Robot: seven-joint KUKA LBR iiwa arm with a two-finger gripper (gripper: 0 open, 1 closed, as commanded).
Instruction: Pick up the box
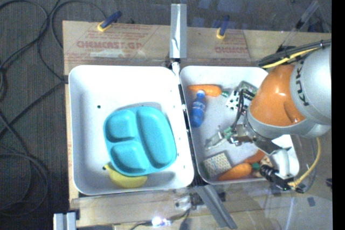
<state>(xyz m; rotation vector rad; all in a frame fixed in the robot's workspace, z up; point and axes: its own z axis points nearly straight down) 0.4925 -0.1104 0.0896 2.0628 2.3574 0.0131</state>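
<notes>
The box (pixel 216 163) is small and tan with a fine checked top. It lies near the front wall of the right bin (pixel 190 132), touching an orange carrot-shaped toy (pixel 237 171) on its right. My gripper (pixel 214 137) hangs just behind the box, pointing left, apart from it. It is open with nothing between the fingers. The grey arm with its orange band (pixel 272 102) covers the right part of this bin.
A blue bottle (pixel 197 109) and a second orange carrot (pixel 205 90) lie at the right bin's back left, with a small white spotted item (pixel 233 98) beside them. The left bin (pixel 86 116) holds a blue divided plate (pixel 141 140) over a yellow banana (pixel 128 179).
</notes>
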